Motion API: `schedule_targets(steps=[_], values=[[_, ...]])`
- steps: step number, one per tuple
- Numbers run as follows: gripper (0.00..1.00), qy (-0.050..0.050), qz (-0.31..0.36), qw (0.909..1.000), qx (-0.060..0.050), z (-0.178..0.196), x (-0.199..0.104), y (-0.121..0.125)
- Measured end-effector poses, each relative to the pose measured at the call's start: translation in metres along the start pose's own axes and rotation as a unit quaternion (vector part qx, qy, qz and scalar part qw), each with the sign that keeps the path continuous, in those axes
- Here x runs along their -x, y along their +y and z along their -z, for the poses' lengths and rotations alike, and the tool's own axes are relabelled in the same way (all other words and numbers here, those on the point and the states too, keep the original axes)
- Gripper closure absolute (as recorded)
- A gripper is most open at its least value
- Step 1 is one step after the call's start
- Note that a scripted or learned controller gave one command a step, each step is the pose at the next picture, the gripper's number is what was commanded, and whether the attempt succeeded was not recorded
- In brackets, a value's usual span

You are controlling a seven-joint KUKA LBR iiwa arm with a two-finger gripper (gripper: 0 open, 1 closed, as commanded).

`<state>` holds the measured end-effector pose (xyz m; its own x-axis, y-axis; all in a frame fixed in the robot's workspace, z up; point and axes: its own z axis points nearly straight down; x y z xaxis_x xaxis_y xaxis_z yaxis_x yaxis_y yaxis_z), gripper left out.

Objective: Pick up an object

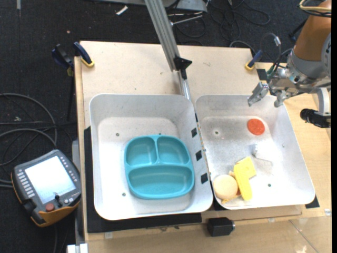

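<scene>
An orange-red disc [256, 126] lies flat on the floor of the right bin [295, 136], toward its far side. Nearer the front of that bin, a yellow block [245, 175] lies just beside a pale round ball [225, 186], the two touching, with a small grey scrap [254, 152] between them and the disc. The claw [268, 95] hangs above the bin's far rim, well apart from the disc, its two fingers spread wide with nothing between them. The grey arm [310, 41] reaches in from the right. The left bin [105, 141] holds a blue divided tray [158, 166]. Both bins sit on the wooden table [126, 67], with a handheld pendant [46, 186] off to its left.
</scene>
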<state>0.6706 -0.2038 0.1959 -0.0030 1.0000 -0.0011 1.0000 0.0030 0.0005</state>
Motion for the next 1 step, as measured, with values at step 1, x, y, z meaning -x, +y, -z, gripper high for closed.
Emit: schedule_targets(steps=[1], values=[[0.0, 0.0, 0.0, 1.0, 0.0, -0.0001, 0.0001, -0.0001]])
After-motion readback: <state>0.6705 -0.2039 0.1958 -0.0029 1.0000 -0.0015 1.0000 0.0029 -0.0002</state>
